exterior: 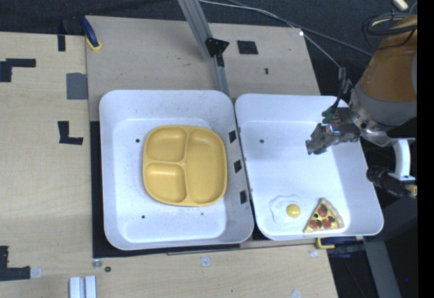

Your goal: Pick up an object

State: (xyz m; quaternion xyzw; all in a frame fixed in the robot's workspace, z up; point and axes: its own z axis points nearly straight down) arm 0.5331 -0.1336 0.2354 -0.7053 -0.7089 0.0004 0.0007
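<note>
At the right bin's [352, 174] near edge lie a pizza slice [324, 216] and a fried egg [287, 209], side by side. Beyond them the gripper [319, 142] hangs over bare floor. The left bin [115, 154] bears a yellow divided plate [184, 165].

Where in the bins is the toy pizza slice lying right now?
The pizza slice lies in the near right corner of the right bin, just right of the fried egg and apart from the gripper above.
</note>
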